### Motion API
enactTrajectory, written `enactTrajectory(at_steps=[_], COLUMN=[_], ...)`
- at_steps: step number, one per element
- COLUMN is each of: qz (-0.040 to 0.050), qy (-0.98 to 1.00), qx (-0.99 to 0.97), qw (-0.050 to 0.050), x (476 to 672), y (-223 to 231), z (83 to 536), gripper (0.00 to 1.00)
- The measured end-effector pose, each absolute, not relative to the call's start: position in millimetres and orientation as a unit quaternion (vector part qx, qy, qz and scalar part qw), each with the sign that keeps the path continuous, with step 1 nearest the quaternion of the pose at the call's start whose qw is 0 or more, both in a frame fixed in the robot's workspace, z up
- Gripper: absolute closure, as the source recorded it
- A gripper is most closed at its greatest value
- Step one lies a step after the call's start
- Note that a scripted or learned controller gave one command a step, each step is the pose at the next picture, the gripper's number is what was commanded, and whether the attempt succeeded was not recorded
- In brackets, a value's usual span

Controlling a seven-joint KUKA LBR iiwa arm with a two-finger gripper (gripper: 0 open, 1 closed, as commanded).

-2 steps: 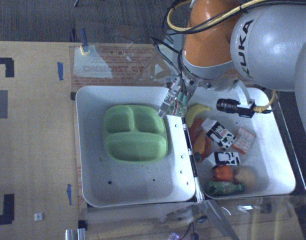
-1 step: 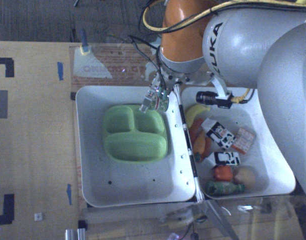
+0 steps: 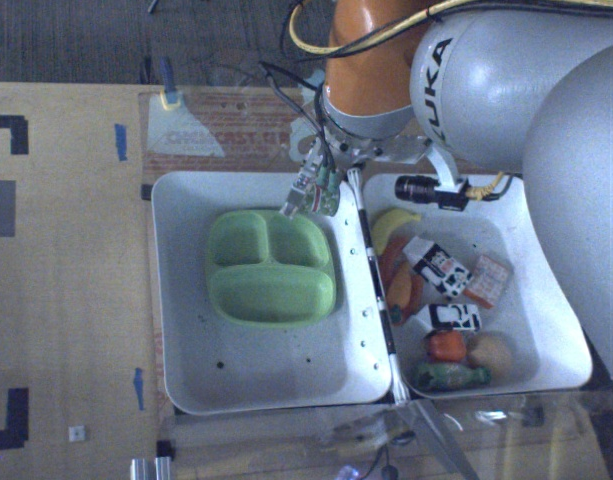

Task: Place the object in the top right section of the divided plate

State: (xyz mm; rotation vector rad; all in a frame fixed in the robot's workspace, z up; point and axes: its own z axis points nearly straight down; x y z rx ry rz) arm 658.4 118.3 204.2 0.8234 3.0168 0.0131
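Observation:
A light green divided plate (image 3: 271,293) lies in the left white bin (image 3: 186,348), with two small sections at the top and one large section below. The gripper (image 3: 311,192) hangs under the orange wrist band, just above the far edge of the plate's top right section (image 3: 304,243). Something small with green and reddish patches (image 3: 324,196) shows at the gripper's tip, too blurred to make out. All three plate sections look bare.
The right bin (image 3: 556,298) holds several items: a yellow piece (image 3: 391,226), orange and red pieces (image 3: 401,283), two black-and-white boxes (image 3: 438,266), a red-white packet (image 3: 489,279), a tomato-like item (image 3: 446,345). The arm's bulk covers the upper right.

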Motion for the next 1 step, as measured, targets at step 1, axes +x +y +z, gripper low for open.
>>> enactTrajectory(at_steps=[1], qz=[0.0065], qy=[0.964], qx=[0.264], qw=[0.011], x=[660.2], y=[118.3], z=[215.9], gripper=[1.00])
